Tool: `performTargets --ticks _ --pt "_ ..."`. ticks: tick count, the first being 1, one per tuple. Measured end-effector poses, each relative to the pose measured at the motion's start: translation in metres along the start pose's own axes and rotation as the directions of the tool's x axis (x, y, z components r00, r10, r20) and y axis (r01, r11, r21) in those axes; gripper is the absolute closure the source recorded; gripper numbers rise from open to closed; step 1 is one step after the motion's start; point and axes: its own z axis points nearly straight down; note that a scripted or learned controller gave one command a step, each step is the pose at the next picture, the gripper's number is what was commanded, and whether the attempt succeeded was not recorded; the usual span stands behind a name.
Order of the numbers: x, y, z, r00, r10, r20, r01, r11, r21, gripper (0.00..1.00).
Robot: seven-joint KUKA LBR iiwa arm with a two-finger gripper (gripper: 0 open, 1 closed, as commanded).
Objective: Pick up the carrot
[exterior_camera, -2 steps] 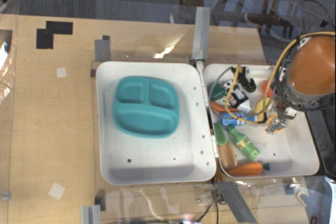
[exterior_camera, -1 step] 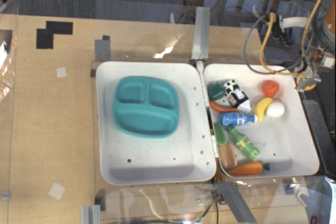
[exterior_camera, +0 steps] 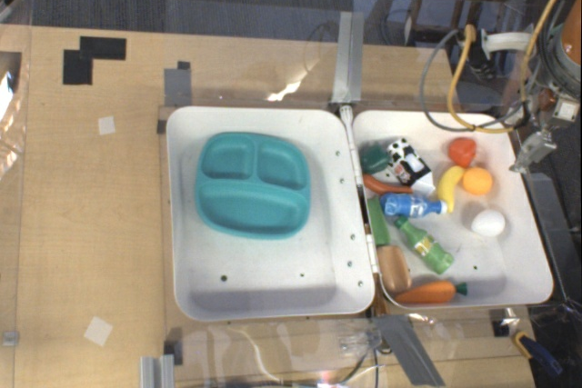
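Carrot (exterior_camera: 425, 293) jammed along the right bin's (exterior_camera: 536, 282) front edge

Smooth orange taper; end effector (exterior_camera: 536, 145) over the far-right rim, can't tell its state.

A teal divided plate (exterior_camera: 253, 184) sat in the left bin (exterior_camera: 182, 223); egg (exterior_camera: 488, 223), banana (exterior_camera: 450, 184), tomato (exterior_camera: 463, 150) crowded the right one.

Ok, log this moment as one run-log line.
carrot: near edge of right bin, untouched | gripper: over bin's far right rim, apart from carrot | pick not yet done
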Motion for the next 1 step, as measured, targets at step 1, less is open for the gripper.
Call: performTargets --ticks 1 --pt "-0.0428 0.0103 -0.0007 1.000 0.009 0.003 -0.009 1.000 -0.001 0.00"
